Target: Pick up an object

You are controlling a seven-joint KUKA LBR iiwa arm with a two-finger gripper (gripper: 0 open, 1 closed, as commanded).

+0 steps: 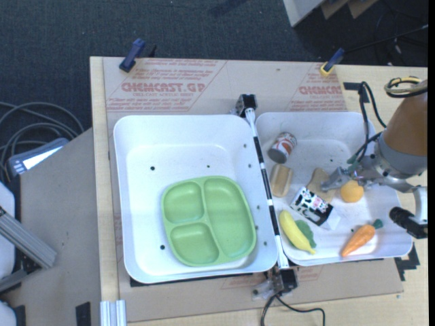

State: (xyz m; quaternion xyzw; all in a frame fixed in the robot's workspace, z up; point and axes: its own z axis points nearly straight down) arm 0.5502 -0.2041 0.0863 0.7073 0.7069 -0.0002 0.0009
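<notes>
The right bin point(319, 122) holds several small objects. A tin can point(282, 146) lies on its side near the back left. In front of it are a tan wooden block point(280, 180) and a second tan piece point(318, 179). A black-and-white patterned box point(312, 206) sits mid-bin. A banana point(294, 231) and a carrot point(358, 240) lie along the front. My gripper point(343, 177) reaches in from the right, low over the bin, right beside and just above a small orange fruit point(351, 193).
The left bin point(136, 155) holds a green divided plate point(207, 219). A black divider rail point(262, 175) runs between the bins. The arm's orange band point(408, 124) hangs over the right bin's right wall. Cables lie left of the bench.
</notes>
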